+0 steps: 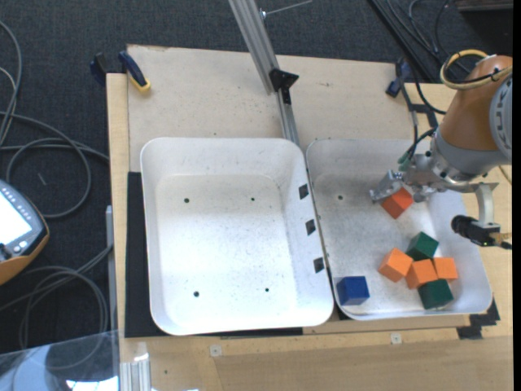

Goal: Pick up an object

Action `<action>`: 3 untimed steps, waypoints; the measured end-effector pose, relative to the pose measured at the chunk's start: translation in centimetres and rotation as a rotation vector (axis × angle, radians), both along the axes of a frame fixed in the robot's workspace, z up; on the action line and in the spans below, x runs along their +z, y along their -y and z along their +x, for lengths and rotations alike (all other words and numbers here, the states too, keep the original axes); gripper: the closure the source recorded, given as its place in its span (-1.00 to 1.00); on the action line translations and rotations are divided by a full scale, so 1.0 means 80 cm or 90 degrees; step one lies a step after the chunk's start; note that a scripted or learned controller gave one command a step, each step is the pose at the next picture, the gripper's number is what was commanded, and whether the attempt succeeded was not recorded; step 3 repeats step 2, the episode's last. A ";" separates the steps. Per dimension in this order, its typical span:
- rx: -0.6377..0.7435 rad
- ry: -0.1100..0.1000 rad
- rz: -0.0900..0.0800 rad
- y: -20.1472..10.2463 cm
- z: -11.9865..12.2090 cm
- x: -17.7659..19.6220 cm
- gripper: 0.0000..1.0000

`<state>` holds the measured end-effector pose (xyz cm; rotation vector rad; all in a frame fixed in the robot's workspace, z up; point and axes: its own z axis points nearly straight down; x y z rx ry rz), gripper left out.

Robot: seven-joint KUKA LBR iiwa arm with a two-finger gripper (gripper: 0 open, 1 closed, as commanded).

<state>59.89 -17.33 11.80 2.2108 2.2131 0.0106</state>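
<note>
While the grey arm reaches in from three o'clock, its claw hangs low over the upper part of the right bin, and a red-orange block sits right under it, touching or nearly touching the metal tips. That block lies just toward six o'clock from the claw's middle, so the coming move turns on a very short drop or a squeeze, not a sideways reach. The block looks like a small cube turned on a diagonal, one corner pointing toward six o'clock, with no clear long axis. Whether the claw is spread, pressed together or already pinching the block cannot be told, since the wrist hides the tips from this angle. Well apart, toward five o'clock from the claw, lies a cluster of two orange cubes and two dark green cubes, touching one another, and a blue cube rests against the bin's near-left corner at seven o'clock. The left bin holds nothing, and the bench beyond it is bare wood.
</note>
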 end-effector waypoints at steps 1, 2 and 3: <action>0.000 0.003 -0.005 -0.024 0.009 -0.011 -1.00; -0.002 -0.009 0.002 -0.017 -0.048 -0.020 -1.00; -0.002 -0.009 0.002 -0.017 -0.048 -0.020 -1.00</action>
